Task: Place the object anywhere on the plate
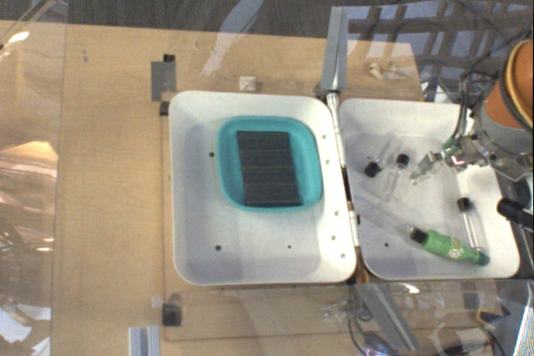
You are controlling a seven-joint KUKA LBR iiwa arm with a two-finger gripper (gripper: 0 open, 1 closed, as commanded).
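Bottle, green with a dark cap, lies on its side near the front of the right bin, apart from the arm. Plate, teal with a dark slatted insert, sits in the left bin. Arm enters from the right, orange band at the frame edge, wrist low over the right bin. Gripper points left; fingers appear spread, nothing between them. Small clear vials with black caps lie nearby.

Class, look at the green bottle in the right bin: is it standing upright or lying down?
Lying down. The green bottle rests lengthwise on the right bin floor, black cap pointing left.
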